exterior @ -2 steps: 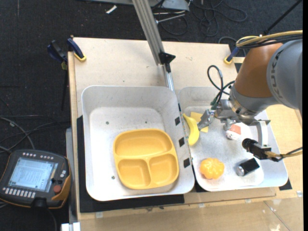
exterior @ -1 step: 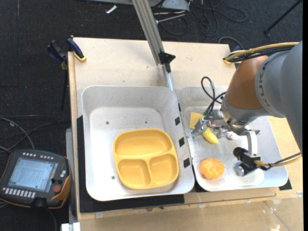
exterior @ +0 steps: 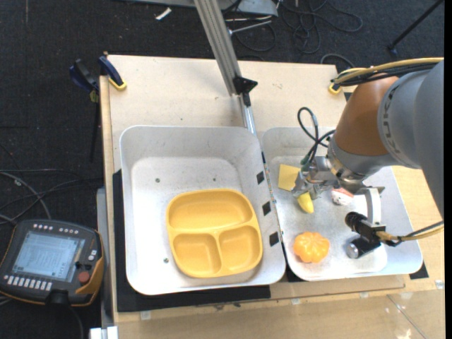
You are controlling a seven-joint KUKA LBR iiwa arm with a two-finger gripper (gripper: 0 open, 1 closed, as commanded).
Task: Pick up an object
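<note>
Gripper [exterior: 305, 189] low in right bin [exterior: 395, 260], fingers around small yellow block [exterior: 306, 203]; orange pumpkin [exterior: 311, 247] near front edge.

The pale worktop [exterior: 176, 94] carried two shallow white bins side by side, the left bin [exterior: 134, 182] reaching to the front edge and the right bin [exterior: 402, 260] beside it toward the front right corner. A blue and yellow clamp [exterior: 106, 73] gripped the back left corner, and another yellow clamp [exterior: 337, 85] sat at the back right corner.
</note>
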